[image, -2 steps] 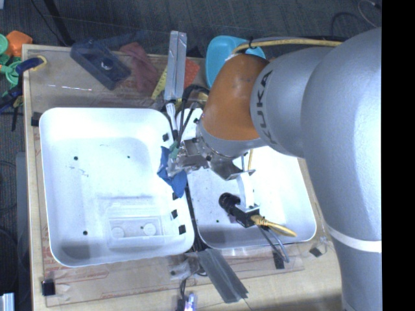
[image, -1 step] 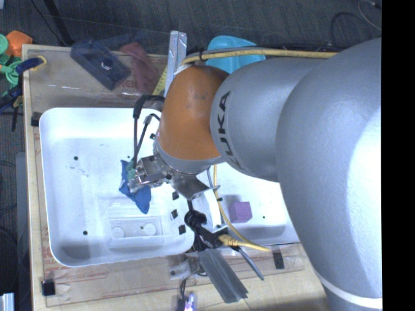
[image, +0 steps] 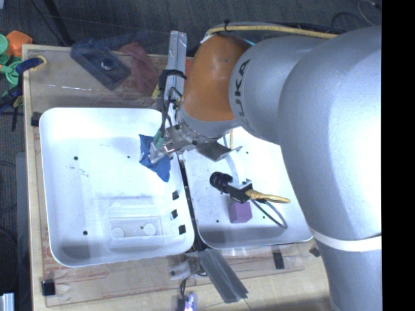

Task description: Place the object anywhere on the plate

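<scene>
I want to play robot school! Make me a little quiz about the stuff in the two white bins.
1. True or false: the purple block lies in the same bin as the blue thing.
2. Which is nearest the gripper? A the purple block, B the blue thing, C the clear plate.
3. Fill in: the clear plate lies in the view's ___ bin.

Key
1. False. The purple block is in the right bin and the blue thing is in the left bin.
2. B.
3. Left.
</scene>
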Controlling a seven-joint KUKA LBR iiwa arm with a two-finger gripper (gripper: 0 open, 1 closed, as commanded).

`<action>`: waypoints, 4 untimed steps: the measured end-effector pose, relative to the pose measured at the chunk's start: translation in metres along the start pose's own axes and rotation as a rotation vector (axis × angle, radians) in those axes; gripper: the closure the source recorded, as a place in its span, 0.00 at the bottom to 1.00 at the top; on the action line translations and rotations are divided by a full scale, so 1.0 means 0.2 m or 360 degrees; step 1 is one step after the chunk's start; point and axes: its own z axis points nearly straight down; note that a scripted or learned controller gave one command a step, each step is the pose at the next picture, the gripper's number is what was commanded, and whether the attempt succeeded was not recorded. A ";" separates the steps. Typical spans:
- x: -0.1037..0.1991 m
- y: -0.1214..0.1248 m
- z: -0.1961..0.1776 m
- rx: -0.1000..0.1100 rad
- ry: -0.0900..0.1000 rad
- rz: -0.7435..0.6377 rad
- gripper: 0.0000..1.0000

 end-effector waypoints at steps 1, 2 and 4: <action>0.30 -0.03 -0.10 0.0000 0.0001 0.0025 1.00; 0.26 0.42 0.16 0.0000 0.0000 -0.0016 1.00; -0.02 0.46 -0.15 -0.0005 -0.0001 0.0026 1.00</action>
